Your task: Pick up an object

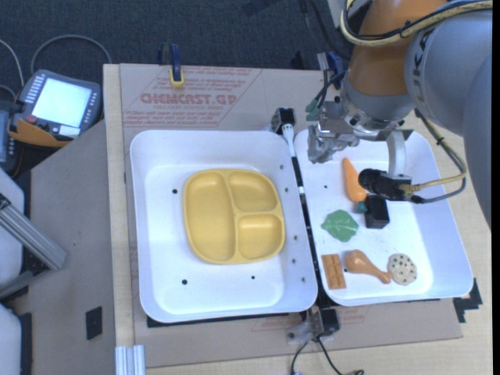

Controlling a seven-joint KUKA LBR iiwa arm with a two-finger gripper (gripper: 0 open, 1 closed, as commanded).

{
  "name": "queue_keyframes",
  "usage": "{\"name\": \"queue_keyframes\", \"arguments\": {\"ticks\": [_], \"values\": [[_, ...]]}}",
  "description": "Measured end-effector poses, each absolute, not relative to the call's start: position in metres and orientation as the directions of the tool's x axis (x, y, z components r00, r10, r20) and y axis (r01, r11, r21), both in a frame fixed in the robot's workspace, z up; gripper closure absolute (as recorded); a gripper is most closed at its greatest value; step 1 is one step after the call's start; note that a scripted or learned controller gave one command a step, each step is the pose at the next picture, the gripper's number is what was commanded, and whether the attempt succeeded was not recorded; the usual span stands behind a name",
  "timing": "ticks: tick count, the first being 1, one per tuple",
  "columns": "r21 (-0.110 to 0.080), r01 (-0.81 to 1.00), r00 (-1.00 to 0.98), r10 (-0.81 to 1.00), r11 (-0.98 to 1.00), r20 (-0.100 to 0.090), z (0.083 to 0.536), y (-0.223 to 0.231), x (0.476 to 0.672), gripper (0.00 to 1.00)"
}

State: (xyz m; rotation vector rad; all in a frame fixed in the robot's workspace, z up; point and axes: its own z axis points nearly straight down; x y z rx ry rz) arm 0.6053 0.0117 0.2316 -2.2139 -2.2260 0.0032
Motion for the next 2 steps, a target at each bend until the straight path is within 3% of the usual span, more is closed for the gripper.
{"name": "queue_keyframes", "arguments": {"ticks": [1,2], "values": [[-0.003,1.000,-0.006,1.000,0.006,0.001,0.2168,0.0689,0.6153,1.00],[-0.002,1.000,-0.002,1.000,0.002,-0.002,0.2181,0.0651,0.6155,0.00]]}}
